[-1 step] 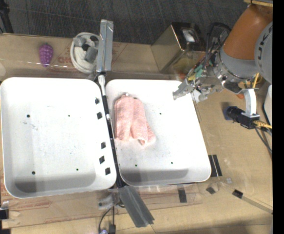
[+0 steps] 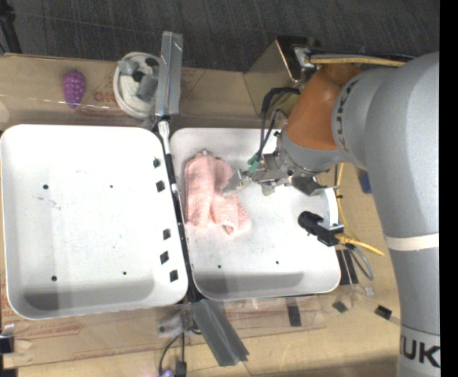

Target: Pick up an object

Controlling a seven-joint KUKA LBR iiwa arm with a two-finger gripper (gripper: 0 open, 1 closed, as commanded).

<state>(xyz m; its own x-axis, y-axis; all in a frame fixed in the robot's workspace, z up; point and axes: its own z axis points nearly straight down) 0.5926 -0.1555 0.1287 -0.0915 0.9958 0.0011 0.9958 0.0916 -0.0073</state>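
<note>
The pink rolled cloth (image 2: 213,195) lies in the right bin (image 2: 307,277), close against that bin's left wall beside the divider that separates it from the left bin (image 2: 79,210). Its long axis runs roughly up and down in the camera view, with a slight lean toward the lower right at the near end.

The gripper (image 2: 240,179) sits at the cloth's right flank, near the upper half of the roll, and appears to touch or nearly touch the fabric there. Whether the claw is spread or closed cannot be told from this angle, and no fabric is seen between its tips.

The cloth therefore lies to the left of the claw, toward the divider. In my judgement, a grasp calls for closing across the short width of the roll, at right angles to its long axis
</note>
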